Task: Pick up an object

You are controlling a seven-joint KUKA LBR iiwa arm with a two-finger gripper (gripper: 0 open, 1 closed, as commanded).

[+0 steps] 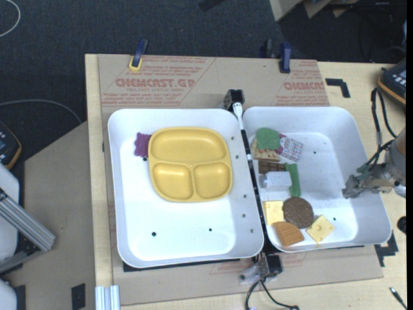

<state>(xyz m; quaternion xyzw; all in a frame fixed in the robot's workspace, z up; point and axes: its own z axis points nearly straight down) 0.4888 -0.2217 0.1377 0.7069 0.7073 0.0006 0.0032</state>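
My gripper (353, 187) reaches in from the right and hangs low over the right rim of the right bin (335, 131), apart from the objects. These lie along the bin's left side: a green leafy piece (268, 137), a red-and-white wrapper (290, 148), a brown block (271, 167), a white piece (277, 180), a green stick (294, 179), a brown round patty (298, 211), an orange cracker (287, 232) and a yellow cheese wedge (320, 228). Nothing shows at the gripper's tip.
The left bin (181, 237) holds a yellow divided tray (190, 163) with a purple object (141, 144) tucked at its left edge. Clamps (137, 55) sit on the bench's far edge. Cables run at the right and below the bins.
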